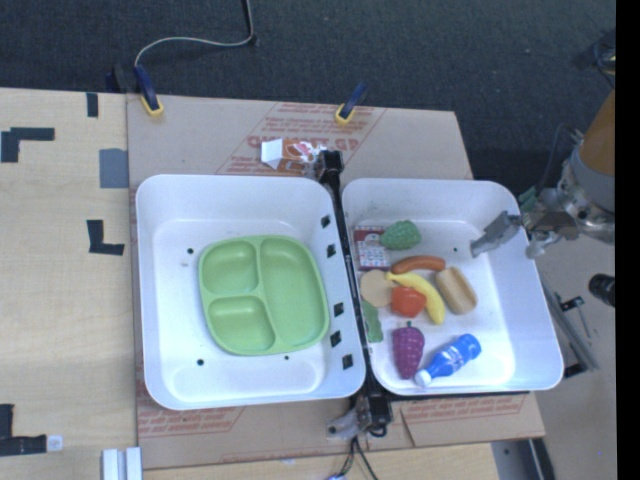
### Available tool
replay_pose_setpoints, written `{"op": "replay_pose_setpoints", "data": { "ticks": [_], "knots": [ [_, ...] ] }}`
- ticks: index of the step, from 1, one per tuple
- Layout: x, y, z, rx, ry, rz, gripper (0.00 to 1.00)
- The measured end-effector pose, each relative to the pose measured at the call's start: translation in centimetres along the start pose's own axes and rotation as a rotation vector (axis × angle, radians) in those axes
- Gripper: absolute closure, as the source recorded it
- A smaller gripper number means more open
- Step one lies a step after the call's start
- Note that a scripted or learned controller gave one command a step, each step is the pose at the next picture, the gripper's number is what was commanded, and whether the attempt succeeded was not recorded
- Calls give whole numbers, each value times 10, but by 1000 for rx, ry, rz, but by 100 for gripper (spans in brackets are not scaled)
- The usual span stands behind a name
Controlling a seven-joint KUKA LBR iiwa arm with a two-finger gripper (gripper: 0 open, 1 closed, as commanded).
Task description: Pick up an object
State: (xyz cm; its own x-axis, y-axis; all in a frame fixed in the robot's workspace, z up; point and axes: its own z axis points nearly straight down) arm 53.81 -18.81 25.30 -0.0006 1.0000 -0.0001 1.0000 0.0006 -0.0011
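Observation:
The right bin (pixel 525 363) holds several toy foods. A green leafy piece (pixel 401 234) lies at the back, with a red sausage (pixel 417 264) just in front of it. A yellow banana (pixel 426 295), a red tomato (pixel 406 303) and a tan bun (pixel 456 290) crowd the middle. Purple grapes (pixel 406 350) and a blue bottle (pixel 450 358) lie at the front. My gripper (pixel 513 240) hangs over the bin's right side, above and to the right of the bun. It is open, with nothing between its fingers.
The left bin (pixel 160 268) holds a green divided plate (pixel 264 293). A red and white card (pixel 369 248) and a tan disc (pixel 375 288) lie by the wall between the bins. Black clips (pixel 330 163) sit where the bins meet.

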Motion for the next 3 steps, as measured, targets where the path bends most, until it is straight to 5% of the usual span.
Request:
{"op": "replay_pose_setpoints", "data": {
  "ticks": [1,2,3],
  "knots": [
    [75,-5,84,3,2,-2,0],
    [88,-25,165,-6,-4,2,0],
    [89,-24,154,-8,-2,1,100]
  ]
}}
